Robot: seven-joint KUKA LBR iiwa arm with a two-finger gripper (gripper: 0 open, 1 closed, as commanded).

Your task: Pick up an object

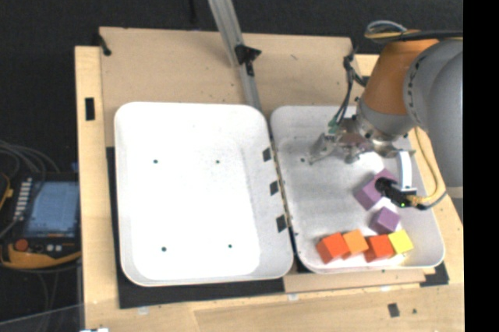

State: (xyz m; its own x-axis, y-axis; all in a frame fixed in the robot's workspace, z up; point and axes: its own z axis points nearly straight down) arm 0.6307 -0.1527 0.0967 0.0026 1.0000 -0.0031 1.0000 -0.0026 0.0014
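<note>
Seen from above, a grey arm with an orange band (387, 81) reaches from the right over the right bin (308, 174); its gripper (337, 145) hangs above the bin's upper part, whether its jaws are spread or pressed together cannot be told; two purple blocks (368, 192) lie nearby; orange, red and yellow blocks (363, 245) line the bin's near edge; the left bin (195, 190) sits beside it.

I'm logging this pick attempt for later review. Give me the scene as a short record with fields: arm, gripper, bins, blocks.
arm: grey with orange band, reaching in from the right over the right bin
gripper: low over the right bin's upper part, nothing seen between its fingers
left bin: white
right bin: holds the blocks
blocks: two purple; a row along the near edge of red-orange, orange, red, yellow
</note>
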